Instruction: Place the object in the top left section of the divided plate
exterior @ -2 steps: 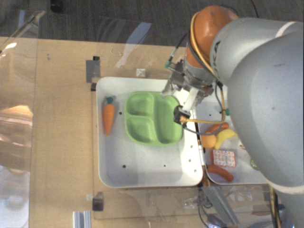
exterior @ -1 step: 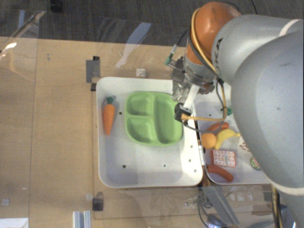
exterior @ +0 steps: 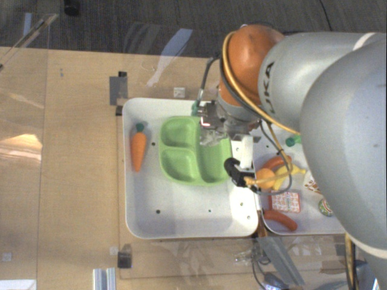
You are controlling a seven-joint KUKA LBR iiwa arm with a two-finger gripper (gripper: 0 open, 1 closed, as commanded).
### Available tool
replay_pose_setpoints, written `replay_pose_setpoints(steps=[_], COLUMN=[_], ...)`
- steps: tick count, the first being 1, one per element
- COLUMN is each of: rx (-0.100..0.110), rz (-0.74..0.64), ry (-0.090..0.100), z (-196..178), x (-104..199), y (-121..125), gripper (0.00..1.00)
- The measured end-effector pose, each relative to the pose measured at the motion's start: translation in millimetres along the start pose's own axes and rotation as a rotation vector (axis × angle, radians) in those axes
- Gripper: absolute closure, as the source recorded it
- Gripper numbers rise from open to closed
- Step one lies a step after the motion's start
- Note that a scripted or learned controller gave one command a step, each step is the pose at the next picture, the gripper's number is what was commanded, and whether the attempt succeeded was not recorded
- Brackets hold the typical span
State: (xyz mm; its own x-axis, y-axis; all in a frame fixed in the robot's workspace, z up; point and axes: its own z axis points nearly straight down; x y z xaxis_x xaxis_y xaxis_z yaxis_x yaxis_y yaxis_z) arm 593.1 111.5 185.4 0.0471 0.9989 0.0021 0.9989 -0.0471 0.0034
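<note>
A green divided plate (exterior: 181, 156) lies in the left white bin (exterior: 151, 216). Its sections look bare where they show. An orange toy carrot (exterior: 138, 150) with a green top lies on the bin floor just left of the plate. My gripper (exterior: 208, 128) hangs over the plate's right part, near its upper edge. The big grey arm with the orange band hides most of it, and I see nothing held beneath it.
The right bin (exterior: 302, 222) holds several toy foods: an orange and yellow piece (exterior: 272, 177), a red sausage (exterior: 283, 220) and a red-and-white packet (exterior: 286, 202). The arm covers most of that bin. Wooden bench lies to the left.
</note>
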Motion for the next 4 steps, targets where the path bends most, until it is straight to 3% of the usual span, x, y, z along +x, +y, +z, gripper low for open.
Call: replay_pose_setpoints(steps=[1, 2, 3, 4], rx=[0.001, 0.001, 0.001, 0.001], rz=[-0.022, 0.768, 0.768, 0.472], ry=[-0.001, -0.002, -0.002, 0.0], z=[11, -6, -6, 0], x=[47, -12, -12, -29], y=[62, 42, 42, -17], gripper=[1.0, 1.0, 0.0, 0.0])
